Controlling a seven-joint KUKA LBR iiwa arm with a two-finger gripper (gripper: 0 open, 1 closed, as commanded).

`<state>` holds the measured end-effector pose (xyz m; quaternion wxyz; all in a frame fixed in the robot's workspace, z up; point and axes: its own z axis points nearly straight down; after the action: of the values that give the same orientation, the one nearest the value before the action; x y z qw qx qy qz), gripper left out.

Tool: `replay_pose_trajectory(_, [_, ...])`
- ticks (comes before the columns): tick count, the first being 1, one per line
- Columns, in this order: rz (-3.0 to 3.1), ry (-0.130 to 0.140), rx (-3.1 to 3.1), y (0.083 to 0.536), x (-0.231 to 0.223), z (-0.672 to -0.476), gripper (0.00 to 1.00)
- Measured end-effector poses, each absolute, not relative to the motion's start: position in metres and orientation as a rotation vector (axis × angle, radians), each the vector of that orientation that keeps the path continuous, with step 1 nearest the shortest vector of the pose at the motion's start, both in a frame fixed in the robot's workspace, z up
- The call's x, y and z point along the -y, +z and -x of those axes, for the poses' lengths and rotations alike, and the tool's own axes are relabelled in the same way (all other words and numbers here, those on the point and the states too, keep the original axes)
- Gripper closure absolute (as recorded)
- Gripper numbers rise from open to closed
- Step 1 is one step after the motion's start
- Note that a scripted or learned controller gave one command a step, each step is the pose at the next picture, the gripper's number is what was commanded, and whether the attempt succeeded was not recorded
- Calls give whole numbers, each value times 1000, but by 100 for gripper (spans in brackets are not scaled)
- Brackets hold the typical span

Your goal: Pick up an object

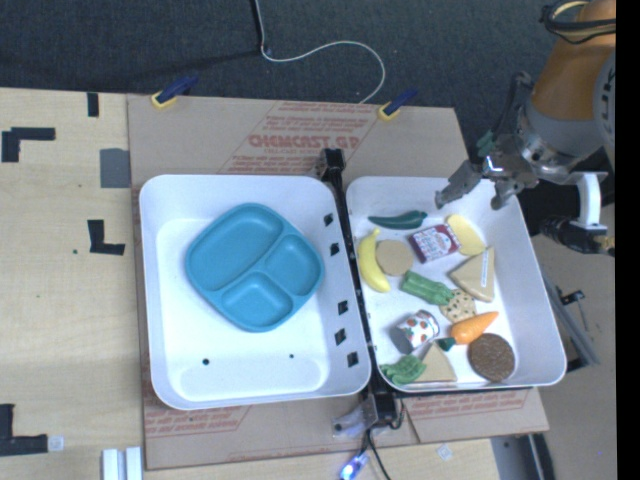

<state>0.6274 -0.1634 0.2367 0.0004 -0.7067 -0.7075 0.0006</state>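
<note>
While the jaws (478, 194) hang over the upper right corner of the right bin (540, 298), both fingers look spread apart with nothing between them, so released, no grasp yet. Left finger tip sits just above the bin's back rim, right one near the rim's right end. Closest candidates below: yellow lemon-like piece (465, 233) just under the jaws, red-and-white packet (433, 241) beside it, green chili pepper (398, 219) a bit further left. Further out: banana (371, 262), tan round piece (394, 258), green pickle-like thing (427, 289), cheese wedge (475, 274), cracker (459, 305), carrot (472, 327), brown cookie (492, 356), small grey-and-red can (415, 329), and a green leafy bit (403, 370) at the front edge. Left bin (165, 268) holds a blue divided plate (254, 266), well apart from the arm. My read: approach step, pick not started. Next move calls for choosing one target, lining up over it and descending; the lemon piece is nearest, but it touches the packet, so a finger may clip the neighbour. Hard to tell: jaw height above the bin, since the slanted view gives no depth. Arm (570, 78) is cut off at the right edge. Items in the pile overlap, several edges hidden. Both bins sit on cardboard on the surface (60, 268).
</note>
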Motion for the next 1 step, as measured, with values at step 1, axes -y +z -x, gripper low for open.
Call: replay_pose_trajectory(1, [2218, 4, 2221, 237, 138, -596, 0])
